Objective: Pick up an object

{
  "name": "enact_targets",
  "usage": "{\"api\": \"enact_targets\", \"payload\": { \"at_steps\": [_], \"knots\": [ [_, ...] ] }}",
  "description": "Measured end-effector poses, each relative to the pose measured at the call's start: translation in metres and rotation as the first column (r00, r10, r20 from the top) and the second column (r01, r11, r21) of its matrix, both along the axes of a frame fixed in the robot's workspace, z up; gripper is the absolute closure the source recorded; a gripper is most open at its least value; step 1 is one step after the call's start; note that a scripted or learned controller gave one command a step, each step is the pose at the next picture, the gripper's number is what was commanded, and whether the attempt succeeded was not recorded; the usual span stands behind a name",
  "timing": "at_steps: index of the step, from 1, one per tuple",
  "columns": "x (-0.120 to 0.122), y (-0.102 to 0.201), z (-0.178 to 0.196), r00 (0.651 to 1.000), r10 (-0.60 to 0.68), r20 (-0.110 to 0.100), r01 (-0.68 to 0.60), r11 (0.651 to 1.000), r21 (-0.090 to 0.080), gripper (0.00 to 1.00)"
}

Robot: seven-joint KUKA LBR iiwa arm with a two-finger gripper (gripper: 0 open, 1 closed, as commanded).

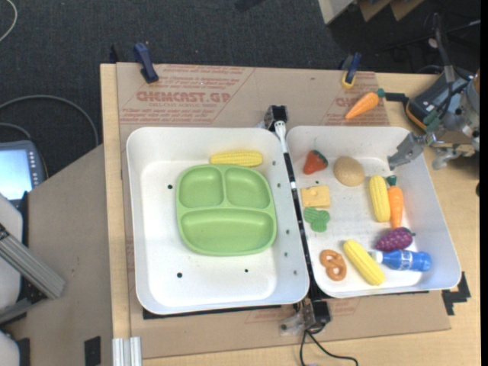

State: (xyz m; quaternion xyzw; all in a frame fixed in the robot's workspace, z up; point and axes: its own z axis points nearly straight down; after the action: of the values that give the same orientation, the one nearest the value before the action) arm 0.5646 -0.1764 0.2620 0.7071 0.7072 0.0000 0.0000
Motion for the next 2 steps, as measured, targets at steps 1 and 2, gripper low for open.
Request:
{"api": "enact_targets", "payload": {
  "at_steps": [1,2],
  "knots": [
    [-0.006,-0.05,-0.047,1.0,-0.003,-0.004,0.003,1.0,0.001,0.0],
    [-0.011,-0.032,-0.184,1.0,0.001,-0.005,-0.001,1.0,0.004,0.0]
  ]
}}
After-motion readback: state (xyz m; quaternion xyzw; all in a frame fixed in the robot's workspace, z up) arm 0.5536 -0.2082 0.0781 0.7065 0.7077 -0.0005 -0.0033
